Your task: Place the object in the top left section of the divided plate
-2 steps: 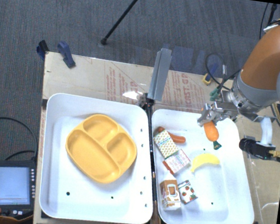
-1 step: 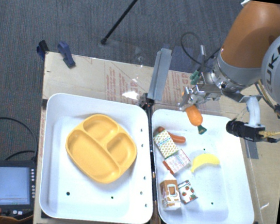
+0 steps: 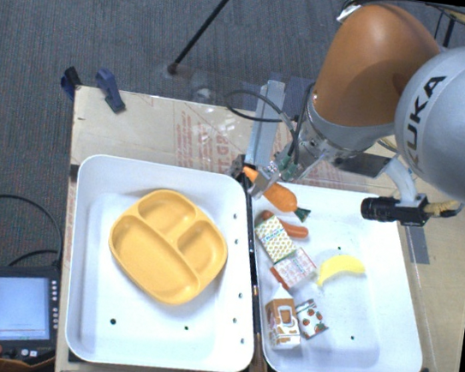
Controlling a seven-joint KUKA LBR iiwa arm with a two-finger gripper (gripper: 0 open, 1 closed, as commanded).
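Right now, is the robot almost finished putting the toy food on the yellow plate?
Not yet. The yellow divided plate in the left bin has nothing in any section. The gripper is at the top left corner of the right bin, right at the toy carrot, which looks like the pick in hand. Left to do: carry it over and set it in the plate's top left section.
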